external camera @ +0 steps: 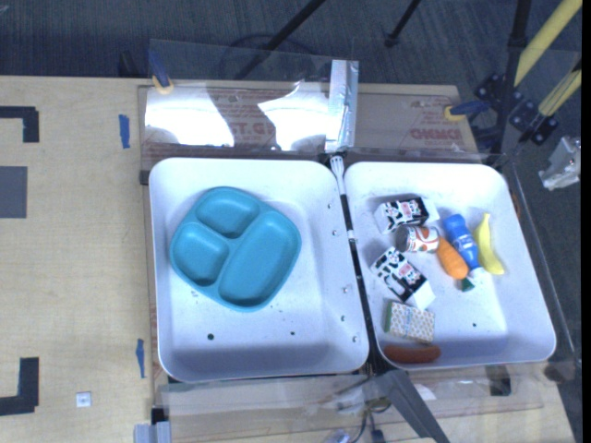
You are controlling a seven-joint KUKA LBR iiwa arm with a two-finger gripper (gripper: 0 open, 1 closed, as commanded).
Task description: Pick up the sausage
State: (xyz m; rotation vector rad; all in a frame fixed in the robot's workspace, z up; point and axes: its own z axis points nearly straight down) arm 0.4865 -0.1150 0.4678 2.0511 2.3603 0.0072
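Observation:
The sausage is a short red-brown link lying along the front wall of the right bin, near its front left corner. Just behind it, almost touching, lies a small patterned packet. Nothing is holding the sausage.
Behind these in the right bin are two black-and-white cartons, a small can, an orange carrot, a blue bottle and a banana. A blue divided plate rests in the left bin. A grey strut crosses below the bins.

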